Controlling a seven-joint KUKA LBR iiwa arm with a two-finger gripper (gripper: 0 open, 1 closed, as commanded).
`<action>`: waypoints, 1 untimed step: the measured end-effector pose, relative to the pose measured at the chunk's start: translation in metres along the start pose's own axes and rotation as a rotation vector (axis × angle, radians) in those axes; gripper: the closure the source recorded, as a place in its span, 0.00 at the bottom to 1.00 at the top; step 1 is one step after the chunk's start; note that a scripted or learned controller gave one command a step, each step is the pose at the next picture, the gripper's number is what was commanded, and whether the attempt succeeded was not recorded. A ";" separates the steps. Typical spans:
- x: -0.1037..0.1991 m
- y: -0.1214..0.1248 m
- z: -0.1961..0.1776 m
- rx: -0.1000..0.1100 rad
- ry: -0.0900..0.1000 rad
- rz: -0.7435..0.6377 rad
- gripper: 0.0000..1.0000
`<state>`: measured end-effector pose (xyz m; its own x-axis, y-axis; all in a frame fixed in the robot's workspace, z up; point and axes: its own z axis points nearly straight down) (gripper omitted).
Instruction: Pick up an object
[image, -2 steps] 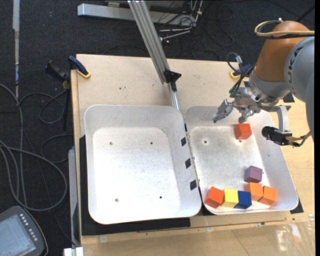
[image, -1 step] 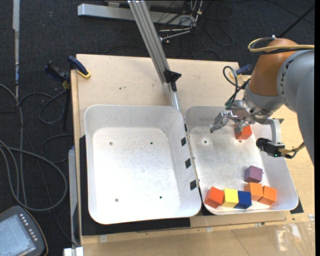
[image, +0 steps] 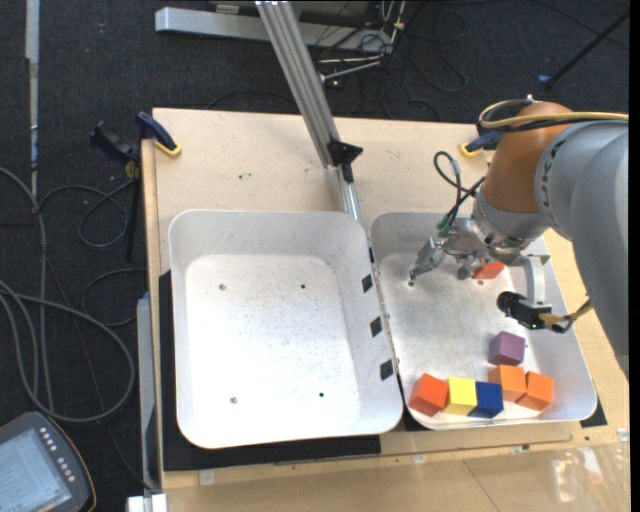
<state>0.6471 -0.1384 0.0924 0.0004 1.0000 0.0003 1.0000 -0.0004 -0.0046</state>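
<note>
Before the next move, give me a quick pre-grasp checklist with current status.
1. Targets present: ok. Purple block, two orange blocks, yellow block, blue block and a larger orange block lie in the right white bin.
2. Gripper over the right bin: ok, near its far end.
3. Gripper above a block: not ok, the row lies at the near rim.
4. Finger state: cannot tell.
5. Small orange thing under the wrist: cannot tell what it is.
6. Blocks spaced for grasping: not ok, the row is packed; the purple block stands apart.
</note>
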 end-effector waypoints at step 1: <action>0.000 0.002 -0.014 -0.007 -0.002 0.000 1.00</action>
<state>0.6488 -0.1389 0.1059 0.0008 1.0000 -0.0013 1.0000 -0.0008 0.0023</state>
